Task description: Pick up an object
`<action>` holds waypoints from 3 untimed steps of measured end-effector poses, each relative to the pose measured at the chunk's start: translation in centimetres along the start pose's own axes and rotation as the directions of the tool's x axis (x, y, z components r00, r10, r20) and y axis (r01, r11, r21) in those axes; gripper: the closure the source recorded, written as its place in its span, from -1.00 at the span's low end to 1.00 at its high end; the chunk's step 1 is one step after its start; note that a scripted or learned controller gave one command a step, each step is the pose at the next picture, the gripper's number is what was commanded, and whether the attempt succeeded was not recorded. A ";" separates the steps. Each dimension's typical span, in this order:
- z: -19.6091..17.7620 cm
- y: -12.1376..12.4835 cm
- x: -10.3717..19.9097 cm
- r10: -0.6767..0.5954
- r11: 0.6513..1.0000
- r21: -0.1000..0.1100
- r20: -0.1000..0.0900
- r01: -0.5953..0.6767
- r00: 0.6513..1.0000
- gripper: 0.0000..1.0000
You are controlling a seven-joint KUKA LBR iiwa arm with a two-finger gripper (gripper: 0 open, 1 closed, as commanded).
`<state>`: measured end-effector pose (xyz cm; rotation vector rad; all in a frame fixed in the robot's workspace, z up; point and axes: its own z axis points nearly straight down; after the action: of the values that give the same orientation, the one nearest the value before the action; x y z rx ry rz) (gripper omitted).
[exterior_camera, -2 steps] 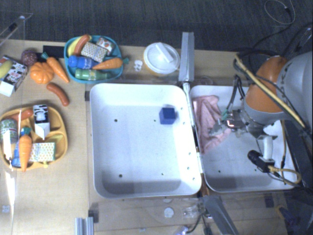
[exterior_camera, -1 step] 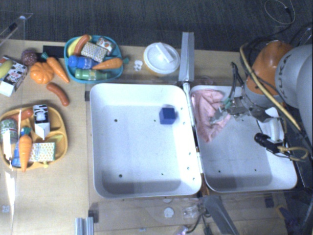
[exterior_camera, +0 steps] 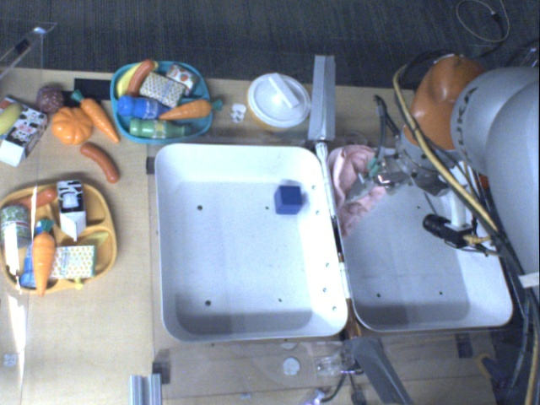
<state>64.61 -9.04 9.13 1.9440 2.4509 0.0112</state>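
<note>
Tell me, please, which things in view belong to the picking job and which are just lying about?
Job: small blue cube in left white bin; crumpled pink cloth in right white bin; gripper at the cloth.

Lying about: blue bowl of toy food, yellow plate, white lidded tub.

We see a bulky grey robot arm with smooth, rounded metal housings (exterior_camera: pixel 498 116), pale and slightly glossy. At about eleven o'clock from its largest housing sits a domed orange band (exterior_camera: pixel 443 99), its surface catching some light. Thin yellow and black cables (exterior_camera: pixel 426 154) loop around that orange dome and trail along the arm's body toward five o'clock. At nine o'clock from the dome we make out a small two-finger gripper of dull grey metal (exterior_camera: pixel 375 175), with short dark wires running into its mount. A black cylindrical fitting with a cable attached (exterior_camera: pixel 447 226) juts out at six o'clock.
</note>
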 end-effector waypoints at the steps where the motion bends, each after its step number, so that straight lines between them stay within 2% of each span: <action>1: 0.3 1.1 -5.8 -0.140 0.990 0.017 -0.025 0.141 0.990 -1.00; 2: -0.9 1.4 -6.1 -0.144 0.990 0.004 -0.007 0.144 0.990 1.00; 3: -10.5 2.5 -0.9 -0.234 0.972 0.007 -0.006 0.234 0.972 1.00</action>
<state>67.05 -9.30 19.70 1.6459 2.6699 0.0043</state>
